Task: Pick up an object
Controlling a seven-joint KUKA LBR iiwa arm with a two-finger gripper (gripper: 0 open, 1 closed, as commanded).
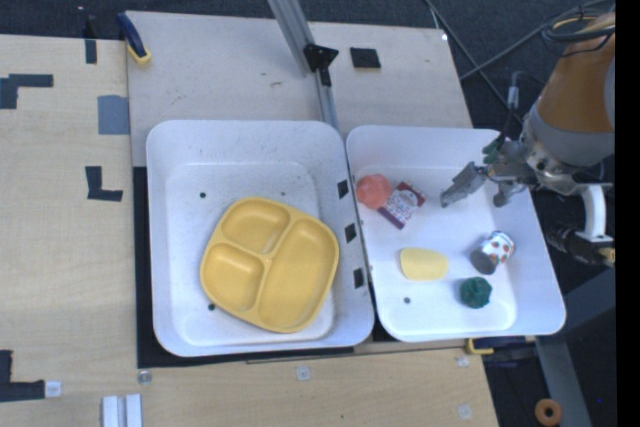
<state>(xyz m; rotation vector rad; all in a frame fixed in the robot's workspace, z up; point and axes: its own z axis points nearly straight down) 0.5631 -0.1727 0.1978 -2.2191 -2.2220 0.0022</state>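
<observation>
The right bin (pixel 520 320) holds a pink-red ball (pixel 372 190), a dark red wrapped packet (pixel 402 205), a pale yellow lump (pixel 424 263), a small silver and red can (pixel 492 251) and a dark green ball (pixel 475 292). My gripper (pixel 483 187) hovers over the upper right part of that bin, right of the packet and above the can. Its two grey fingers are spread apart with nothing between them.
The left bin (pixel 170 215) holds a yellow divided plate (pixel 270 262). A slanted metal pole (pixel 285 0) with a black clamp rises behind the bins. Cables run across the dark floor at the back. A blue and yellow clip (pixel 133 38) lies at the bench's far left.
</observation>
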